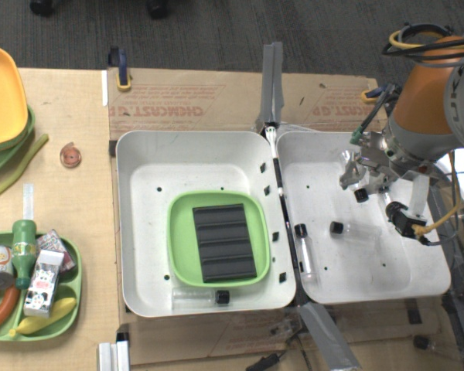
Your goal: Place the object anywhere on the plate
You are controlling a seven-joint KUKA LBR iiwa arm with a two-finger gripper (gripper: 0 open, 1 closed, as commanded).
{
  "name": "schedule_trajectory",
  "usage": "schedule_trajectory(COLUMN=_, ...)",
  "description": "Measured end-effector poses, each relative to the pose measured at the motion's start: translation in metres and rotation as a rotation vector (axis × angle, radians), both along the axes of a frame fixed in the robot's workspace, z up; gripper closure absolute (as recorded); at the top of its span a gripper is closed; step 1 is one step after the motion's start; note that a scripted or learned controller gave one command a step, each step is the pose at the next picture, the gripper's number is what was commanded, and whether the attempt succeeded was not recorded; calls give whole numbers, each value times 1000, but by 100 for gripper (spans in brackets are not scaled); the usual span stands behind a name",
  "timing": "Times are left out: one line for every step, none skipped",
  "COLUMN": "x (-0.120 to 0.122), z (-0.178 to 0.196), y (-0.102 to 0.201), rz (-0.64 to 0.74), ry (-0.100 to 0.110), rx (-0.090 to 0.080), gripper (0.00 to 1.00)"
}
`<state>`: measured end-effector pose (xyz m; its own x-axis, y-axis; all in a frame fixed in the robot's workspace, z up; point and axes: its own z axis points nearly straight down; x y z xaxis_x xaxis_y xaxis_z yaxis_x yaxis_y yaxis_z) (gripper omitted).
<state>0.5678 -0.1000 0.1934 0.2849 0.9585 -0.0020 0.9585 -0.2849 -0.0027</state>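
Bins sit side by side on a bench, the left one bearing a green plate on which a dark ridged block lies flat at centre. The grey arm with its orange band reaches in from the right, its gripper poised over the upper right part of the right bin; whether it is spread or closed cannot be told. A small dark object rests on that bin's floor, left of and below the gripper, apart from it.
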Motion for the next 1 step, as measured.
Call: schedule_trajectory(x=0, z=0, y=0, rz=0, ry=0, rx=0, gripper=0)
